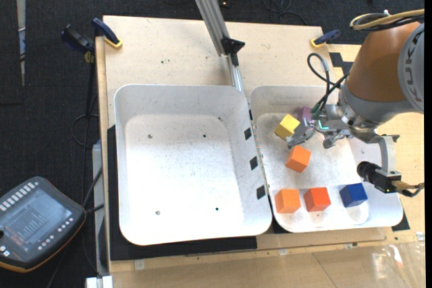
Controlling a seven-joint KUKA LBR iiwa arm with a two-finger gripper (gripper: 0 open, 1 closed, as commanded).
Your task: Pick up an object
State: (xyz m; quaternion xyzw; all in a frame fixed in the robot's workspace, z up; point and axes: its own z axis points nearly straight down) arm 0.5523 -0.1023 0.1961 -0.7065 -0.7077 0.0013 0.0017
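While the grey robot arm with its orange band [381, 57] reaches in from the right, its two-finger gripper [302, 133] hangs over the right-hand shallow white plastic bin [270, 101], which serves here as the landmark. Whether the claw is spread or pressed together cannot be told from this slanted overhead angle. In the far half of that bin, near its left wall, sits a small yellow cube [287, 125], just beside the gripper's tip. An orange cube [298, 158], tilted on the bin floor, lies just below the gripper, toward the bin's middle; it is not clear that anything touches it. Along the bin's near edge stand three more cubes in a row: a second orange cube [288, 200] nearest the left wall, a red-orange cube [317, 199] beside it, and a blue cube [353, 194] toward the right end. Touching the bin's left wall is the larger left-hand white bin [128, 104]. Both bins rest on a pale wooden bench [169, 44]. Well to the left of the bins, on the dark floor, lies a grey handheld control pendant [34, 222].
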